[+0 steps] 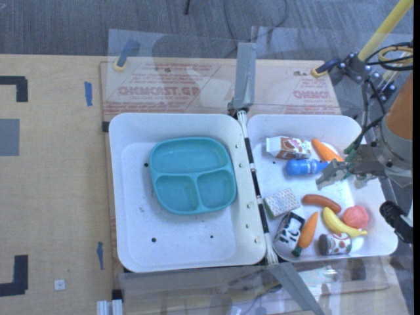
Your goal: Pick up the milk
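You are at the approach step: the end effector (341, 170) hangs over the right bin (377, 126), near its right wall, with nothing between its fingers. The fingers look slightly parted, pointing toward the blue bottle (303, 168), though the gap is too small to judge well.

The milk is most likely the small carton (287, 147) with a brown and white label, lying on its side near the bin's far left corner. It sits just beyond the blue bottle, and an orange carrot (325, 150) lies just beside its right end. A black and white carton (289, 228) at the near edge could also pass for milk, so confirm your target before committing.

Your next move, as I judge it, calls for travel up and to the left past the blue bottle, then turning the fingers to span the carton's short sides before descending.

Room is tight. The carton lies near the far wall and close to the divider between the bins, so a finger on those sides has little space. The carrot and bottle crowd the other two sides. The left bin (131, 136) holds a teal divided plate (192, 174) and leaves open floor around it, well apart from your work.
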You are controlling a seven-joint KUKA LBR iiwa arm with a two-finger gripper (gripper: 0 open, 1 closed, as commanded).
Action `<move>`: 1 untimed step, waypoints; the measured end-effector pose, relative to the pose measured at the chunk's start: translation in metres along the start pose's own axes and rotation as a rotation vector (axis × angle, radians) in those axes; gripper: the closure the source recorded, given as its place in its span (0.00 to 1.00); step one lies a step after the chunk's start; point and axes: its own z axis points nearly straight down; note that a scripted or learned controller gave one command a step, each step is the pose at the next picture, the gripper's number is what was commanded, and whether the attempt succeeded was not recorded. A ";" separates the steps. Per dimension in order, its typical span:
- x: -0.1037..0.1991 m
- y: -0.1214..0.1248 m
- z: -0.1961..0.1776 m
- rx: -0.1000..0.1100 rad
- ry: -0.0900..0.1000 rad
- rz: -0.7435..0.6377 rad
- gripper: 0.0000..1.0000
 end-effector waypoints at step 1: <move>-0.033 -0.001 0.073 0.000 0.000 0.204 0.00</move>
